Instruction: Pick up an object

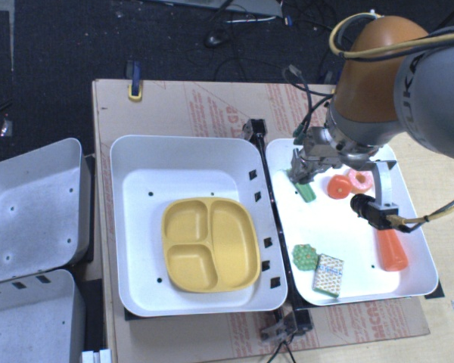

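- The gripper (304, 174) hangs over the far left corner of the right bin (420, 278), pointing down. From this slant I cannot tell whether it is spread or pressed together, and nothing can be seen pinched in it.
- Far left, off the bench: two white trays (30, 203), one behind the other.
- At the bench's far left edge sits a blue and yellow clamp (135, 82).
- The left bin (136, 172) holds a single thing, a yellow divided plate (210, 244). It has three compartments, lies flat and sits towards the near side.
- In the right bin, just below the gripper and close to the wall shared with the left bin, lies a small dark green block (307, 193) — the nearest thing to the gripper; whether they touch is not clear.
- Nearer the camera, by the same wall, is a bumpy green piece (304, 257), with a patterned little box (328, 275) touching or just beside it on its right.
- Right of the green block, a red-orange round piece (338, 187) lies against a pink one (360, 179), both partly under the arm.
- Furthest right, an orange-red cylinder (393, 250) lies near the bin's right wall — well apart from the gripper.
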Motion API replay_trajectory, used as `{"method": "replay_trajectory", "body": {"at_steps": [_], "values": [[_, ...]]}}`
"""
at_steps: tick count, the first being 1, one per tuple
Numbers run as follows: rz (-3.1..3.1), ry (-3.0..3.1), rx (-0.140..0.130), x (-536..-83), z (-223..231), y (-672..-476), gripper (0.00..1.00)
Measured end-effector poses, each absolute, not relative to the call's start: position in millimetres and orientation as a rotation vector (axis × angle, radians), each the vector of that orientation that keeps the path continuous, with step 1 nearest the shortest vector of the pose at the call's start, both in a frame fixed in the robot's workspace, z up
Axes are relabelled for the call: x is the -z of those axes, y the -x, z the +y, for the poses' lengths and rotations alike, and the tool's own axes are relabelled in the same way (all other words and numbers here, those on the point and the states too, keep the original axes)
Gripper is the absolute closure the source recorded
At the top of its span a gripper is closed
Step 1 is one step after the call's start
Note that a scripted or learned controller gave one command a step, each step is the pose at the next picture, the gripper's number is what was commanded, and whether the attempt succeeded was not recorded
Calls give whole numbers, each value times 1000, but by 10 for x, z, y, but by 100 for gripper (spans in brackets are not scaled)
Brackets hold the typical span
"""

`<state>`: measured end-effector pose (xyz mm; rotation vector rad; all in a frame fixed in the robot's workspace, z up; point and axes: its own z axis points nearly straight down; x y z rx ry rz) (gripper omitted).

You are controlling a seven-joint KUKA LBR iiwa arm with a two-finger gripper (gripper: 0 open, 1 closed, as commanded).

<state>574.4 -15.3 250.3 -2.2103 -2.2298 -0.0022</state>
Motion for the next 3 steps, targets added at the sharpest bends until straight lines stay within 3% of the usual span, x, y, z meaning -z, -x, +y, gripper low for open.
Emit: {"method": "replay_trajectory", "body": {"at_steps": [2, 3], "values": [[-2229, 2210, 0, -2413, 883, -5545, 100], [-2223, 2219, -2, -2416, 846, -5552, 0]]}}
